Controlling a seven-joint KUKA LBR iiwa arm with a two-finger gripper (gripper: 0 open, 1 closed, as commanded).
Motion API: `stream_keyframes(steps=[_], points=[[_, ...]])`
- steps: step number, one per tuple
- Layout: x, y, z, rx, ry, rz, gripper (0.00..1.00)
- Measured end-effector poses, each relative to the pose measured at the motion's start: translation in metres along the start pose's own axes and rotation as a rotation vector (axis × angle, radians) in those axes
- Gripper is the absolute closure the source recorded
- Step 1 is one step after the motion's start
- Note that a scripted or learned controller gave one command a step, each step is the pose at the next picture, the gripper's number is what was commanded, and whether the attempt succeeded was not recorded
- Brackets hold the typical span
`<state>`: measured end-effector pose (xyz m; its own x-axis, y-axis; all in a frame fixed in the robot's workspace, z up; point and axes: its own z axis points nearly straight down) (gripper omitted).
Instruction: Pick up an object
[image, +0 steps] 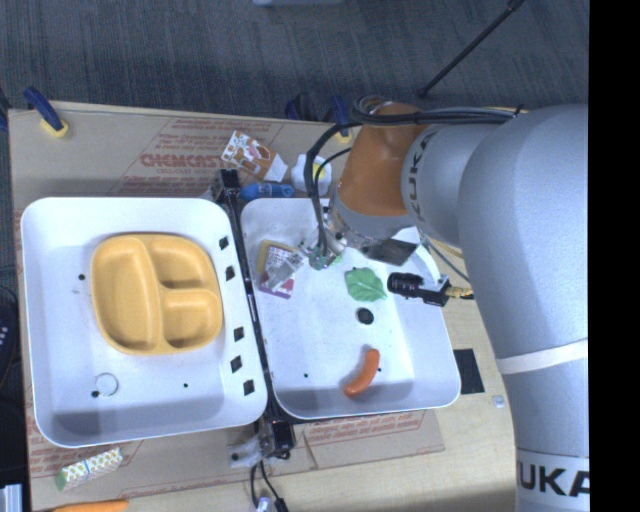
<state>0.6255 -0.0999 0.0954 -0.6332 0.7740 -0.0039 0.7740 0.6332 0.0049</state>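
Objects in right bin (430, 385): packet (277, 267) at upper left beside tool (322, 255), whose grip state cannot be told; green leaf (365, 284) centre; carrot (362, 370) near front.

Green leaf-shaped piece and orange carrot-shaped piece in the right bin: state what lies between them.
In the camera view, a small black round object lies between the green leaf-shaped piece and the orange carrot-shaped piece; the rest is bare white bin floor.
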Motion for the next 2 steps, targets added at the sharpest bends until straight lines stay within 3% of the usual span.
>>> stream_keyframes(steps=[1,2], points=[[0.060,-0.069,-0.040,0.006,0.008,-0.397,0.00],[0.013,-0.053,0.003,0.003,0.005,-0.713,0.00]])
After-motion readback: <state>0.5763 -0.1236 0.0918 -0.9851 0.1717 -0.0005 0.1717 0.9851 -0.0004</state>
